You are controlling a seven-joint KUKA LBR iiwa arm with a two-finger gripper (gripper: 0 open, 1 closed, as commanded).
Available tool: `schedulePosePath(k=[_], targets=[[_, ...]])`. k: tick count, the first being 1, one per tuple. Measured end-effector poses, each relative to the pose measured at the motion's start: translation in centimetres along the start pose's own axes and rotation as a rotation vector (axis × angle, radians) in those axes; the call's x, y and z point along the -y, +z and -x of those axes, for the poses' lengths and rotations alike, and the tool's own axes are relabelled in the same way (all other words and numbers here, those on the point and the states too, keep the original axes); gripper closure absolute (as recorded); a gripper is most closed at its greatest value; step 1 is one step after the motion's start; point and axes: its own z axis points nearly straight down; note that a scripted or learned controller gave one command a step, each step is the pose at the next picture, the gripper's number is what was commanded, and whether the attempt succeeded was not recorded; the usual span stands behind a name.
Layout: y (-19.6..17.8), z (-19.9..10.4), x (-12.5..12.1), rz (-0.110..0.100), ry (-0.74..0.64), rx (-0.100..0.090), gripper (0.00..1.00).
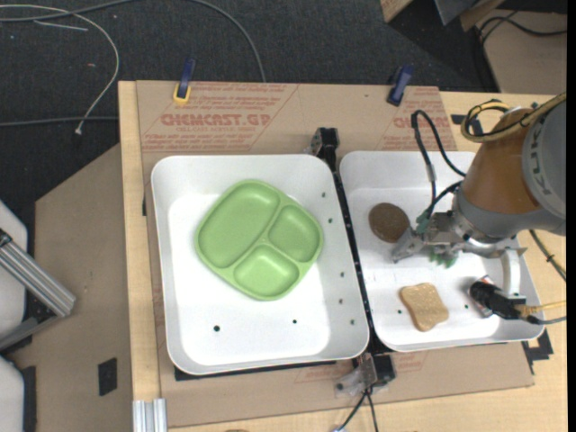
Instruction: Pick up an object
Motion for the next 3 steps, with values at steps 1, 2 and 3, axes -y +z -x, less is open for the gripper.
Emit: schedulePosePath(k=[1, 2, 3], targets=[[-0.8, -0.2, 0.1, -0.004, 0.000, -0.005, 1.00], [-5.1, 0.1, -0.3, -0.001, -0.002, -0.002, 1.00], [-10.2, -0.9, 0.1, -0.001, -0.003, -0.002, 1.00]])
